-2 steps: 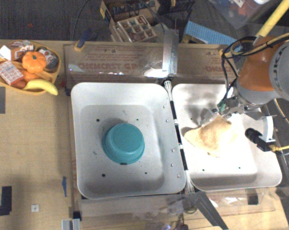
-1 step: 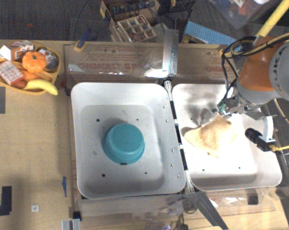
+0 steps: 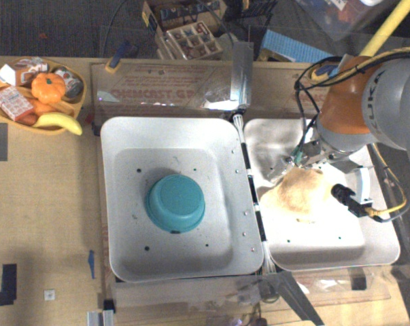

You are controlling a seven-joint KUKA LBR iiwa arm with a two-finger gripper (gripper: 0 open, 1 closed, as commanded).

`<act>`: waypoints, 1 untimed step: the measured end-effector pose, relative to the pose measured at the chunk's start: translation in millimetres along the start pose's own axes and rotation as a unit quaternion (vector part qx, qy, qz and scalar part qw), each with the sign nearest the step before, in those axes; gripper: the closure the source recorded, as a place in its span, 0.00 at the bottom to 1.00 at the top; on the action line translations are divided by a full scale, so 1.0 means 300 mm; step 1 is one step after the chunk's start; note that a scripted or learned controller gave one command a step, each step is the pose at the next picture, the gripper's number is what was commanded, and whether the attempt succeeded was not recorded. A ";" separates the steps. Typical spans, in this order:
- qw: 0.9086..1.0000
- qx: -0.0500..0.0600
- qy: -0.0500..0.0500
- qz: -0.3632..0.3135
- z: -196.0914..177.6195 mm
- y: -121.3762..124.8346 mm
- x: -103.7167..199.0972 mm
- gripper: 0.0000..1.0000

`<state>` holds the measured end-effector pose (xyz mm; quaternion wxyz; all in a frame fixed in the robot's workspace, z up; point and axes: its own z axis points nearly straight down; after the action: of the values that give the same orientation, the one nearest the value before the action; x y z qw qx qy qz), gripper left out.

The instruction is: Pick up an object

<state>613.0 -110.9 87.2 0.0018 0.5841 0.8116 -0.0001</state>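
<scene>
A flat, round tan piece (image 3: 301,191), like a floppy pancake, lies in the middle of the right bin (image 3: 327,240). A teal bowl (image 3: 177,203) rests upside down in the centre of the left bin (image 3: 123,148). The grey arm with its orange band (image 3: 345,109) comes in from the right over the right bin. My gripper (image 3: 294,160) points down and to the left, just above the tan piece's upper edge. Nothing can be seen held in it.
A black fitting with a yellow cable (image 3: 352,202) hangs beside the tan piece on its right. A bowl of toy fruit (image 3: 38,97) sits at the bench's far left. A clear plastic panel (image 3: 171,90) lies behind the left bin.
</scene>
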 end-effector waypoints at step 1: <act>1.000 0.000 0.001 0.003 -0.026 0.001 -0.003 1.00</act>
<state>613.6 -111.7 95.0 0.0013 0.5862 0.8101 0.0006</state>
